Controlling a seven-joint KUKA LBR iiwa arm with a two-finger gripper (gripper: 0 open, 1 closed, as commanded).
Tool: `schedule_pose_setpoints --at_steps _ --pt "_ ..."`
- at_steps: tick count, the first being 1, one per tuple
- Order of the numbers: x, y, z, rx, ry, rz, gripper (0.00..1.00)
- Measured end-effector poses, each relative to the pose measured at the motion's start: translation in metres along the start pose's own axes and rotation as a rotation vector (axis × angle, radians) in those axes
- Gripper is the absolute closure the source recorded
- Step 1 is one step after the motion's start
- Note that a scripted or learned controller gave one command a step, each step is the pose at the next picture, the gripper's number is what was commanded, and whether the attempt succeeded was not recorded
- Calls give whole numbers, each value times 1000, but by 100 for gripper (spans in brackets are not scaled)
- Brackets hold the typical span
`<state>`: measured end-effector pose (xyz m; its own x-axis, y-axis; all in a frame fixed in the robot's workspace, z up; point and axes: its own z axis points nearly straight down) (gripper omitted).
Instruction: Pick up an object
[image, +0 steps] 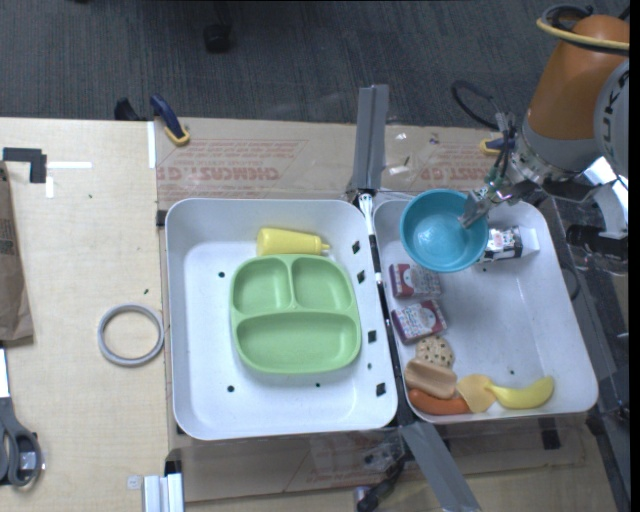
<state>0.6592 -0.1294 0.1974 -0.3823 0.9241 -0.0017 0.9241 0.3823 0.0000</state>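
I'm seeing the arm (575, 90) reaching in from the right, w/ the pincer (478, 212) sitting at the near rim of the blue bowl (440, 232). The bowl is tilting up off the floor of the right bin (520, 330), at that bin's far left corner. The pincer looks to be pinching the bowl's rim, fingers on either side of the wall, tho the view is soft there so I'm hedging a bit.

Just right of the bowl, a small dark-and-white item (503, 244) is lying on the bin floor. Nearer me in the same bin: two reddish packets (413, 300), a cookie (433, 352), a hot dog (434, 390), a yellow banana (522, 393) along the front wall.

The left bin (190, 330) is holding a green divided plate (296, 314) approx in its middle, w/ a yellow bottle-like thing (290, 241) lying just behind it. A grey ring (131, 333) is lying on the tabletop (70, 250), left of the bins.
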Motion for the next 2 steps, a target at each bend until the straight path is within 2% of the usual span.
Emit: schedule_pose_setpoints --at_steps 1,2 --pt "1 1 87 -9 -3 92 100" --pt "23 9 23 1 0 106 100"
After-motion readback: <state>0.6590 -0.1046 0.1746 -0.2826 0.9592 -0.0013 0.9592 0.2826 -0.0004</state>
